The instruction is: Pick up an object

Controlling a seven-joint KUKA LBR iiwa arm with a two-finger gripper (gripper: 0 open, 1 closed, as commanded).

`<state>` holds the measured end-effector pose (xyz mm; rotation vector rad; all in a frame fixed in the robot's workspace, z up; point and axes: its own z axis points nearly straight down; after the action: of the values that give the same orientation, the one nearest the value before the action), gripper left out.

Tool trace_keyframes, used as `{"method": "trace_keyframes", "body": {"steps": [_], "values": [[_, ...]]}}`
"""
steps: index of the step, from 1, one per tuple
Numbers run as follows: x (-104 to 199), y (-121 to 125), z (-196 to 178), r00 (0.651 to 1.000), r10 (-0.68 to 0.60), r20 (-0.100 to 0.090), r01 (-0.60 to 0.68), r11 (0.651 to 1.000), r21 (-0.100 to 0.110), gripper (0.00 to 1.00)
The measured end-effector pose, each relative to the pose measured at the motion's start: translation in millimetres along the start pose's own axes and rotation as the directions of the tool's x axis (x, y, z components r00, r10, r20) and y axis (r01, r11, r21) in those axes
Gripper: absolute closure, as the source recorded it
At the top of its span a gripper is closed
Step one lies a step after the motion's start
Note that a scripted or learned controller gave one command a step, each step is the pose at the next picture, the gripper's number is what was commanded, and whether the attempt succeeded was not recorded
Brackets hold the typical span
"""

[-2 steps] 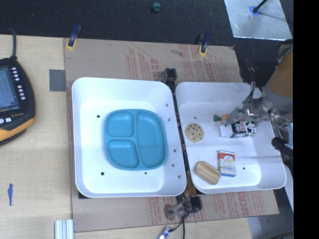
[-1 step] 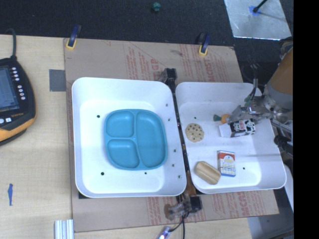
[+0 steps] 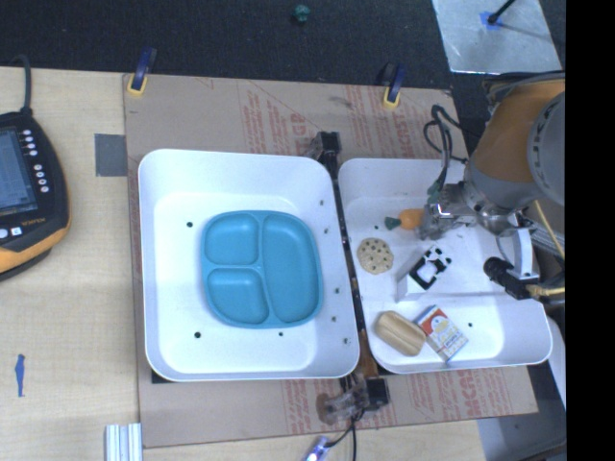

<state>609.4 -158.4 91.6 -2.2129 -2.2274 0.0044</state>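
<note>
Nearest the lower edge, a bread roll [image 3: 399, 332] and small carton [image 3: 443, 332] lie in the right bin [image 3: 519, 344], with a cookie [image 3: 375, 254] and black-and-white block [image 3: 429, 269] above. Over an orange piece [image 3: 412, 219], the end effector [image 3: 440, 214] hangs (grip impossible to tell). Left bin [image 3: 168, 257] holds a blue divided plate [image 3: 260, 266].

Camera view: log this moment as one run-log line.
arm: over right bin | gripper: low, by carrot | cookie, bun, carton: in right bin | tray: left bin
</note>
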Motion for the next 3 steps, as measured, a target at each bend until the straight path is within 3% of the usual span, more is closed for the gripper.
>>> {"method": "trace_keyframes", "body": {"steps": [1, 2, 3], "values": [[-1, 0, 0, 1.0, 0.0, 0.001, 0.0, 1.0, 0.0, 0.0], [22, 47, 0, 1.0, 0.003, -0.002, -0.003, 1.0, 0.002, 0.0], [-6, 47, -1, 1.0, 0.004, -0.001, -0.004, 1.0, 0.0, 0.0]]}}
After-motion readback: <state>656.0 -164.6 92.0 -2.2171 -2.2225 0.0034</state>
